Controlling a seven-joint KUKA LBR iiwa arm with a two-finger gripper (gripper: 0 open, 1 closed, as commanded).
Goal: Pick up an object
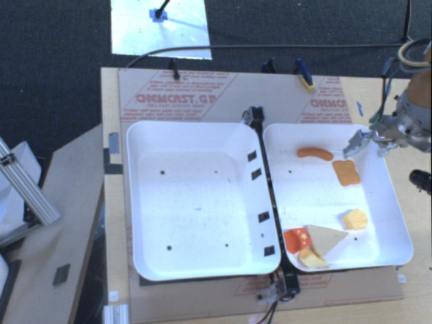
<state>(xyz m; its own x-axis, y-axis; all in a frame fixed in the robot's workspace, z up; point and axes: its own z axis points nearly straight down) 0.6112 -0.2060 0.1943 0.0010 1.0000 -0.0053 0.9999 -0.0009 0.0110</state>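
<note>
The right bin [388,201] holds several toy food pieces. An orange sausage [314,154] lies near its far wall, with a flat orange piece [346,173] just right of it. A yellow ridged piece [356,219] sits lower down. At the near left corner a tan triangle [328,237], a red piece [295,239] and a yellow wedge [312,258] lie bunched together. My gripper [354,145] hangs over the bin's far right corner, above and a little right of the flat orange piece. Nothing shows in its grasp.
The left bin [145,201] sits beside the right one, split from it by a black-clipped divider [264,194]. A blue clamp [305,74] and cables lie along the board's far edge. A shiny plate [160,19] rests on the dark floor beyond.
</note>
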